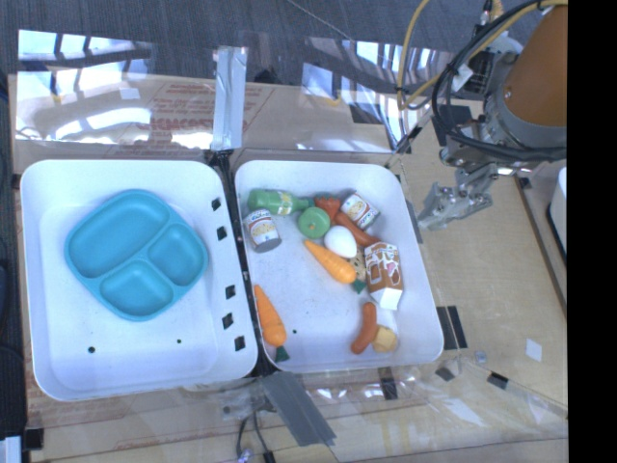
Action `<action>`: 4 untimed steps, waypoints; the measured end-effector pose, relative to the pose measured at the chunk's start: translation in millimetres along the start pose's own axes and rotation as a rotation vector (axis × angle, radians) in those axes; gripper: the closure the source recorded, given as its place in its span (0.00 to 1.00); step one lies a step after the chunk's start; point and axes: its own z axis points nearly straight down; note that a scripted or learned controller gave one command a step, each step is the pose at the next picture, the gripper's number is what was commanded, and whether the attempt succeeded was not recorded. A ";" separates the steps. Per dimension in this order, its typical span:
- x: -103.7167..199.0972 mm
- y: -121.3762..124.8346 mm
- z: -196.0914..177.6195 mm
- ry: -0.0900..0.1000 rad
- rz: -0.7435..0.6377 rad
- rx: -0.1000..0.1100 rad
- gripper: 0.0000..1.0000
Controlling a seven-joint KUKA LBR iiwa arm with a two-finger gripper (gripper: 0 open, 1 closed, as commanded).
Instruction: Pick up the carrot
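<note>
Approach not begun: carrot waiting, gripper off to the side.

I see the carrot (270, 318) against the right bin's (413, 258) left wall near its front corner; my gripper (451, 204) hangs outside that bin's right rim, fingers apart, holding nothing. Next I must cross over and descend. Can labels are unreadable.

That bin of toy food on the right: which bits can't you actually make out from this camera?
- Orange toy carrot at the right white bin's left wall: its green tip is hidden by the rim.
- Labels on the two small tins: too small to read.
- Silver pincer beyond the bin: too blurred and dark to judge.
- Orange-banded arm: cut off at the right.
</note>
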 end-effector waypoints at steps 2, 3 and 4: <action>-9.1 41.9 -118.7 -0.010 -0.683 -0.013 1.00; -13.1 64.1 -38.4 -0.013 -1.150 -0.009 1.00; 5.2 39.4 -159.6 -0.008 -1.410 0.000 1.00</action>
